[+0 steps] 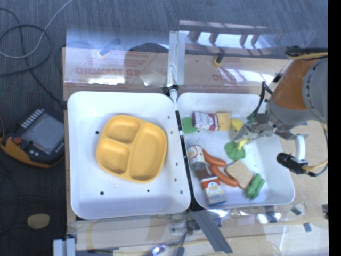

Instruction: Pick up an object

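In the camera view, the pincer (246,137) sits low in the right bin (277,193), at the frame's centre right, just above a green leafy piece (234,150). Whether it is released or clenched I cannot tell. The likely trouble is crowding: a yellow piece (236,125) lies just beside the leaf, so the tips could nudge or catch both, or slip off the soft leaf and come up with nothing.

Counted in the right bin: one packet (205,121), one can (195,154), one carton (213,190), two orange sausages (218,167), one bread slice (240,173) and one green pod (254,186). The left bin (85,196) bears one yellow divided plate (131,148).
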`<state>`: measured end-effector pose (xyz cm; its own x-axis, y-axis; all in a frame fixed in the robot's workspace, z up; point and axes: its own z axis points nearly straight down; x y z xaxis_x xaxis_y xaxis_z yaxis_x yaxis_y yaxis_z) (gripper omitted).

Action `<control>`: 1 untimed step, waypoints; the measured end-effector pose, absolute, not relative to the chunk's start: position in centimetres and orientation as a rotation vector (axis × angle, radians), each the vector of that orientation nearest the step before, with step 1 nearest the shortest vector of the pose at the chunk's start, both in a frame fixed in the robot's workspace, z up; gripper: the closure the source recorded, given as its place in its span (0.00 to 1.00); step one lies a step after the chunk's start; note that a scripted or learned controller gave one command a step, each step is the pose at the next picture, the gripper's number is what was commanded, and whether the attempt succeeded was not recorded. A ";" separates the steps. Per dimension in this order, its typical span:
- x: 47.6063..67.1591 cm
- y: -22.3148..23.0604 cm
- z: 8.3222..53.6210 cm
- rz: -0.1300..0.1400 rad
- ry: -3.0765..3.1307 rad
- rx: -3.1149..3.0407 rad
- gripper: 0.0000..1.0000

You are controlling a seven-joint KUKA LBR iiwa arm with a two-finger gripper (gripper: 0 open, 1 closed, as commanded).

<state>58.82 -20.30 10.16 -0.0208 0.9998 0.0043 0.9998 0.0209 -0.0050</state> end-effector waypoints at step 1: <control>59.9 -12.8 20.8 0.006 -2.138 -2.298 1.00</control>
